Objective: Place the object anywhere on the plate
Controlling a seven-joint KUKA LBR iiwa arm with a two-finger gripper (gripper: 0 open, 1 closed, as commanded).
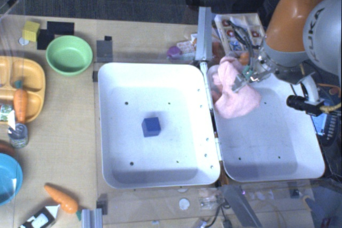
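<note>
My claw point(243, 78) is pressed into the pink cloth point(233, 94) at the back left of the right bin point(278, 141); how my claw is set I cannot tell. The cloth bunches against that bin's left wall. Left of it, a blue cube point(151, 126) sits mid-floor in the left bin point(155, 168).

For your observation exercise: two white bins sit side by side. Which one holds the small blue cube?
The left shallow white bin holds the small blue cube; the right shallow white bin holds a crumpled pink cloth instead.
</note>
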